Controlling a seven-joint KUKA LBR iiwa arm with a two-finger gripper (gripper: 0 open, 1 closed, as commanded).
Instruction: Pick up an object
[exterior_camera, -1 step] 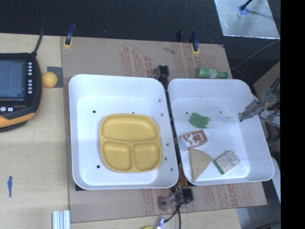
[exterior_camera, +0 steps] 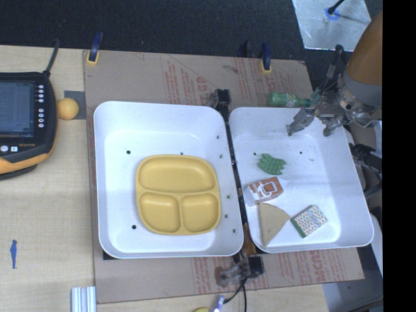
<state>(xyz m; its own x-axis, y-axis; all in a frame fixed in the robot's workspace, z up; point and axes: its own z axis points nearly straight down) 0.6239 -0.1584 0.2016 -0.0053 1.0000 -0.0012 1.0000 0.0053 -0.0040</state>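
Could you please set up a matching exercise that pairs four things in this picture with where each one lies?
Things:
1. yellow divided tray
2. green toy
3. tan wedge
4. pincer

Places:
A. near the front edge of the right bin, beside a small patterned packet
B. above the far right corner of the right bin
C. in the middle of the left bin
D. around the middle of the right bin, just behind a red and white packet

Pairs: 1-C, 2-D, 3-A, 4-B
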